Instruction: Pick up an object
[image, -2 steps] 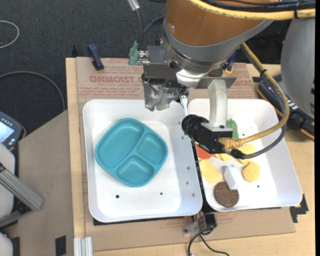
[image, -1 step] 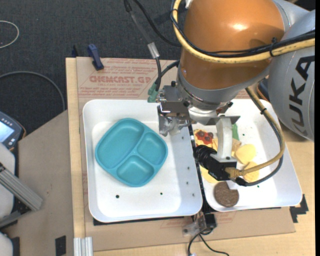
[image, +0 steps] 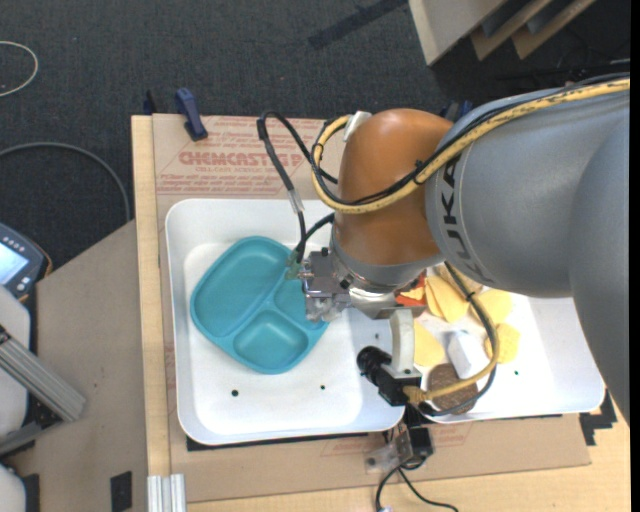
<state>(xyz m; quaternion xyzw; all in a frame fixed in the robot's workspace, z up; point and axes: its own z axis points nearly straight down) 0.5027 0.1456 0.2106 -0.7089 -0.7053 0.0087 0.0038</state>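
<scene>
A teal divided plate (image: 250, 305) lies in the left white bin (image: 200, 400), tilted a little, with its right edge under the arm. My gripper (image: 318, 288) hangs below the orange wrist band, right at the plate's right rim near the wall between the bins. The wrist hides most of the gripper, so I cannot tell whether it touches the plate.
The right bin (image: 560, 385) holds yellow flat pieces (image: 500, 335), a small orange piece (image: 410, 297), a white block (image: 462, 350) and a brown round thing (image: 452, 385), partly under the arm. A cardboard sheet (image: 230, 155) lies beneath the bins.
</scene>
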